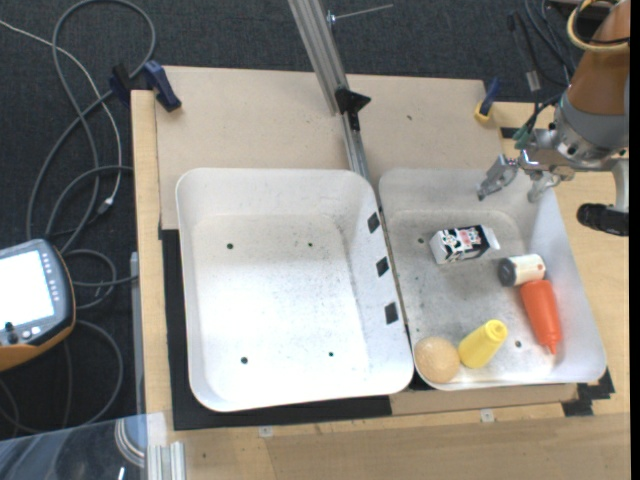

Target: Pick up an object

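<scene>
Two white bins sit on your bench; the right bin (560, 243) holds a small carton (464, 243) lying lengthwise left-right, near centre. Your gripper (518, 180) hangs spread apart, gripping nothing, above its far edge.

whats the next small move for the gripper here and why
Probably shift toward the camera and lower over the small milk carton. The gripper hangs open above the right bin's far end, holding nothing, and the carton lies nearest, apart from the other objects.
</scene>
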`<action>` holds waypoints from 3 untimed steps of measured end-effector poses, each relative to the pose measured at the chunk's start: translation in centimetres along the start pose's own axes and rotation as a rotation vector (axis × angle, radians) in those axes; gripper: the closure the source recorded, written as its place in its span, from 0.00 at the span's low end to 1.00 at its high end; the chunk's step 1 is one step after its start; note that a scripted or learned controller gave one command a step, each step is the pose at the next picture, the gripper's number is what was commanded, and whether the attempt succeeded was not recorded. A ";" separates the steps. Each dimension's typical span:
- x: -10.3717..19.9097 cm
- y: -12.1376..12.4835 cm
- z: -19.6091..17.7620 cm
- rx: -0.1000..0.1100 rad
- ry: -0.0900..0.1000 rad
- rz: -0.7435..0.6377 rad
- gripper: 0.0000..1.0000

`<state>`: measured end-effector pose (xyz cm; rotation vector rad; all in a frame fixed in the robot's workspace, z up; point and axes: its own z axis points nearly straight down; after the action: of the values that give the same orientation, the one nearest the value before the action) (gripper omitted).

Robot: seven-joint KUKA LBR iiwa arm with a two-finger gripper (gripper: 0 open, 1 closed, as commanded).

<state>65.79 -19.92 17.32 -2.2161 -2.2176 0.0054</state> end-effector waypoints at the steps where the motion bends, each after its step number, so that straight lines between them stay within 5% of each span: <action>1: 0.9 0.5 4.8 -0.001 0.000 -0.002 0.00; 2: 0.8 0.6 3.2 -0.009 -0.003 -0.003 1.00; 3: 0.8 0.9 -3.4 -0.017 -0.005 -0.001 1.00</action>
<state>66.73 -19.13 20.73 -2.2255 -2.2299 -0.0077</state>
